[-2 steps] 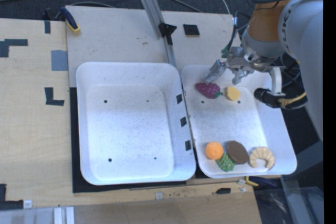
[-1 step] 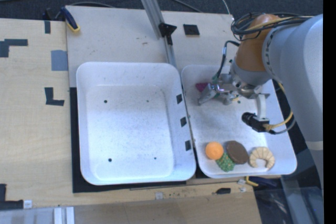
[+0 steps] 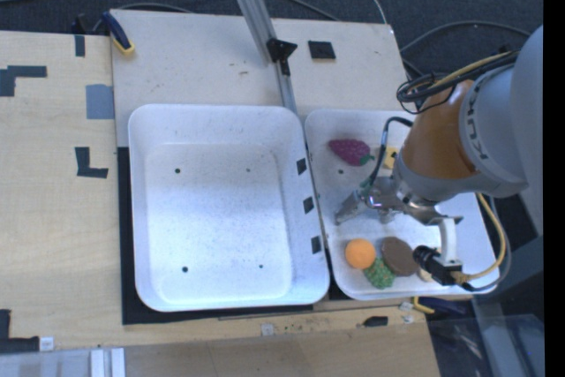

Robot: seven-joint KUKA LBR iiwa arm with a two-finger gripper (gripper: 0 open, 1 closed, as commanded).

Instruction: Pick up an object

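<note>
Two bins; four objects

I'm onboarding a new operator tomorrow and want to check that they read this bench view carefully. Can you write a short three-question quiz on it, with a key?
1. True or false: the orange ball lies in the left bin.
2. Which item lies nearest the far wall of the right bin?
A. the purple grape bunch
B. the brown disc
C. the green piece
3. Fill in: the tool sits over the ___ bin.

Key:
1. False; the ball is in the right bin, beside the green piece.
2. A.
3. Right; it hangs between the grape bunch and the ball.
</note>
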